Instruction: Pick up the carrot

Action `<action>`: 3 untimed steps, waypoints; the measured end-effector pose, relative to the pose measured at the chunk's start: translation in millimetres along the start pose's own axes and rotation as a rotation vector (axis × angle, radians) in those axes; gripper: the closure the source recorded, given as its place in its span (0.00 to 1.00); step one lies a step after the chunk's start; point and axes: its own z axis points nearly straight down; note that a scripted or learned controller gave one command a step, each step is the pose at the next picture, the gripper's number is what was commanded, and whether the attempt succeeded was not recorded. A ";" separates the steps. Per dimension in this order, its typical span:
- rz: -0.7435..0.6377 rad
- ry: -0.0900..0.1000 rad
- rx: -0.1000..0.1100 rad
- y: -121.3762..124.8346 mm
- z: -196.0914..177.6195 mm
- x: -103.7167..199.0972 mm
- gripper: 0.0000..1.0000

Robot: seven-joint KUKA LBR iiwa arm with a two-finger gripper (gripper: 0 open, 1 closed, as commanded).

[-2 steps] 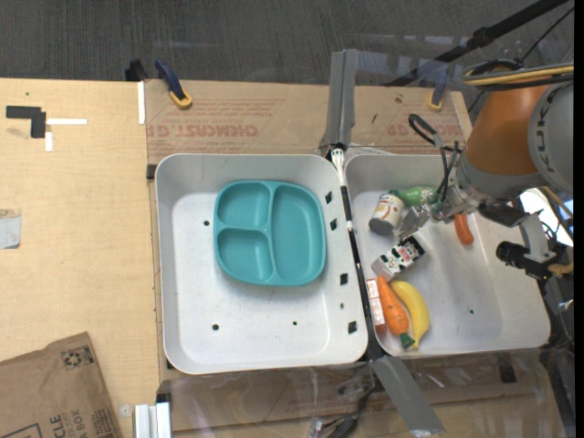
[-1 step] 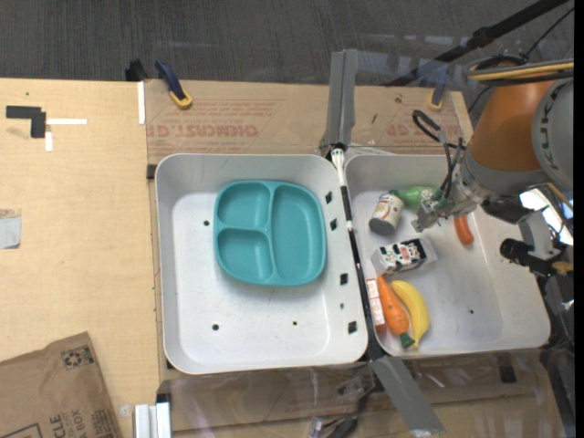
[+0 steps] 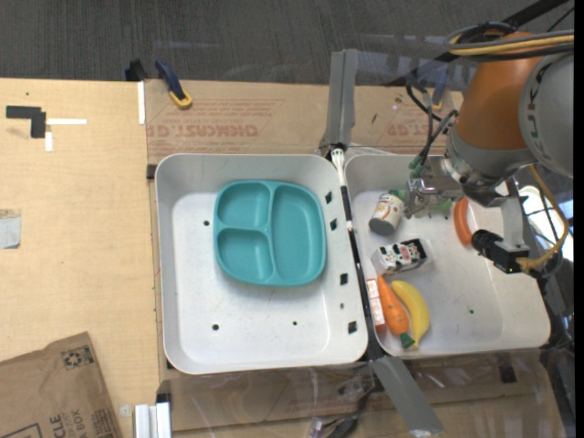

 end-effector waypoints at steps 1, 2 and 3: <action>-0.051 0.000 0.002 -45.5 0.3 18.9 1.00; -0.130 0.000 0.002 -85.5 -32.0 50.1 1.00; -0.130 0.000 0.002 -85.5 -32.0 50.1 0.00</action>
